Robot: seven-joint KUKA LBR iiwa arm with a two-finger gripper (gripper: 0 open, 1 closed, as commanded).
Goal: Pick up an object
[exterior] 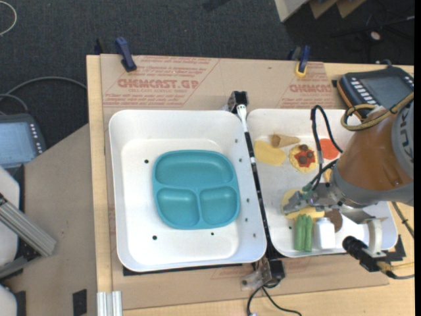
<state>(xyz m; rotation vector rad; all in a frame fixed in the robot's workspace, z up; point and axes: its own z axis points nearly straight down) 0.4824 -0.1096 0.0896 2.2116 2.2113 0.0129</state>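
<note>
Two white bins sat side by side on your bench. Taking the teal divided plate (195, 188) as landmark: it lay alone in the left bin (125, 176), likely kept apart from the pickable clutter. Right of the plate, across the divider, the right bin (279, 242) held small toy foods: a yellow piece (269, 153), a pizza slice (303, 157), a green bundle (302, 232) and a white block (325, 234). Your arm (375, 160) reached in from farther right of the plate, its gripper (309, 201) low over a yellowish item (296, 203) above the green bundle. You could not tell whether the claw was released or clenched, nor whether it touched anything.
</note>
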